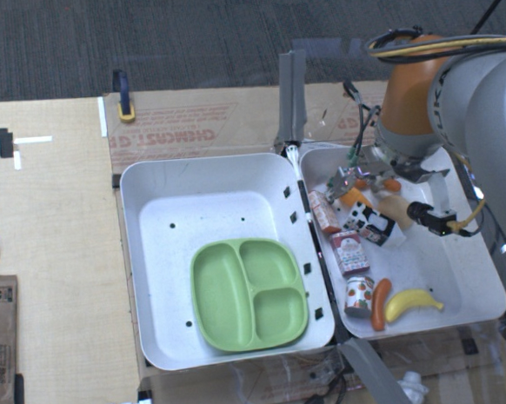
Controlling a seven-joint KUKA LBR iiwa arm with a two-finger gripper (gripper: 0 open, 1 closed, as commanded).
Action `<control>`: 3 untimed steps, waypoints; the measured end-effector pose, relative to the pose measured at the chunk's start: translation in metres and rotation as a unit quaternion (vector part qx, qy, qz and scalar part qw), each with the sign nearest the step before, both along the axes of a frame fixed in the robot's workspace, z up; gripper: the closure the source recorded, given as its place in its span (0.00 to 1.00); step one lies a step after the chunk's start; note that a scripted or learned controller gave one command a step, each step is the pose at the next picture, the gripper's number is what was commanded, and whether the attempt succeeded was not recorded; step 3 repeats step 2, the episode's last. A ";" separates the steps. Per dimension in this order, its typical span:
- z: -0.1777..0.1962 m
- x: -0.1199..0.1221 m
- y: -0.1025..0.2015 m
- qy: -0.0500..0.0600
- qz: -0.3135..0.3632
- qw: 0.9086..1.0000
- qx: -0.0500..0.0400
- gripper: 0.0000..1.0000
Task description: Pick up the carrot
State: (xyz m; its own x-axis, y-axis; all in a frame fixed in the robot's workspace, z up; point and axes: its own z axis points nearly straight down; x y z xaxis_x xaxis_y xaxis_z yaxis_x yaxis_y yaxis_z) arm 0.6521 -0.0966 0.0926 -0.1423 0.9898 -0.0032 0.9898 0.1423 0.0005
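Over the right bin [470,297], the arm [476,101] reaches down so that its hand [362,182] sits among the clutter near the far left corner. Whether the hand is open or closed cannot be told. An orange piece that looks like the carrot [354,197] lies just beside the hand. Nearer the front lie a banana [411,303] and a red sausage [380,303]. The left bin [152,248] holds a green divided plate [248,293].
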 end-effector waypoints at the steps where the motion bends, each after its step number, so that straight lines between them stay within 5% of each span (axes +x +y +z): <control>1: 0.010 0.000 -0.001 0.000 -0.001 1.000 0.000 1.00; 2: 0.099 0.007 0.045 0.000 0.011 1.000 0.001 1.00; 3: 0.099 0.007 0.045 0.000 0.011 1.000 0.001 1.00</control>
